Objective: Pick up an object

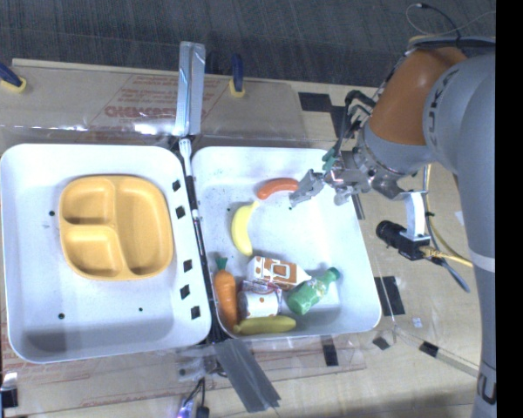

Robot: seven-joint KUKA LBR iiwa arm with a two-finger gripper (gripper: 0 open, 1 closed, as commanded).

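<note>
My gripper hangs over the upper right part of the right bin, its two fingers spread open with nothing between them. One fingertip is just right of an orange-red sausage that lies on the bin floor. Below the sausage lies a yellow banana. Along the bin's near side sit a carrot, a small orange-and-white carton, a red-and-white can, a green bottle and a long yellow piece.
The left bin holds a yellow divided plate. A metal divider post stands at the back between the bins. Bare white floor lies in the middle and right of the right bin.
</note>
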